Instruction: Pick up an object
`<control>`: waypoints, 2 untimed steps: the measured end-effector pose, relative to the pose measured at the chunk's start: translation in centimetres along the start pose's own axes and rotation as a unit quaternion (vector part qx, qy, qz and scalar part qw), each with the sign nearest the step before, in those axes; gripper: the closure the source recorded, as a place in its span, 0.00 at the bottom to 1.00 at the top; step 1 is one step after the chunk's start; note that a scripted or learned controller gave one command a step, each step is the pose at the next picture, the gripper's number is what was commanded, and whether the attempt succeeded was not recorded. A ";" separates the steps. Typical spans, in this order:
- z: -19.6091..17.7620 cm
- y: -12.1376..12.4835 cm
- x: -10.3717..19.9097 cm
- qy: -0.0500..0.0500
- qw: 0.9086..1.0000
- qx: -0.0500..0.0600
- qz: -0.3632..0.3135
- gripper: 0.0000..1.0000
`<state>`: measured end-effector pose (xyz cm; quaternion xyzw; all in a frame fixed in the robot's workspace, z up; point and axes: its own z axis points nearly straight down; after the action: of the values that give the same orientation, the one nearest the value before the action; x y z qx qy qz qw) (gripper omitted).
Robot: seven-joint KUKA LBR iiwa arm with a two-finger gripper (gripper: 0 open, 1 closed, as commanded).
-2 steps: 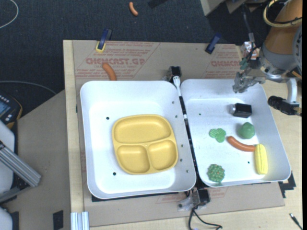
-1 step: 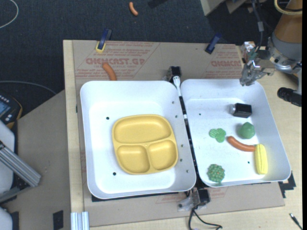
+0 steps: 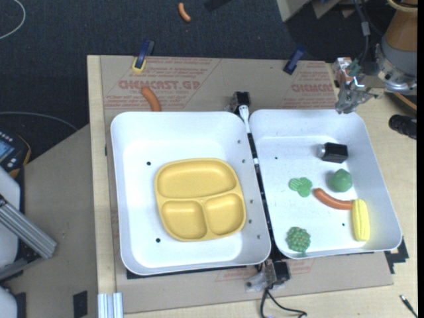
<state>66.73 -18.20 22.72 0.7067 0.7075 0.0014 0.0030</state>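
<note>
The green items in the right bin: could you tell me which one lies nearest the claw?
The round green piece, just below the black block; the other two green pieces sit farther left and lower.

A yellow divided tray (image 3: 199, 199) lies in the left white bin (image 3: 126, 177). On the brown board (image 3: 199, 78) past the bins' far edge lies an orange sausage (image 3: 152, 99), with blue clamps (image 3: 142, 55) at the far rim. Another small orange piece (image 3: 184, 12) lies on the dark carpet (image 3: 79, 18) farther off
</note>
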 end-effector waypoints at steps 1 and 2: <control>-1.1 -2.5 4.4 0.002 1.000 0.004 -0.001 1.00; -1.5 -4.8 8.5 0.002 1.000 0.004 -0.002 1.00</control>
<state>61.91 -9.66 24.17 0.7056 0.7086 0.0000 -0.0015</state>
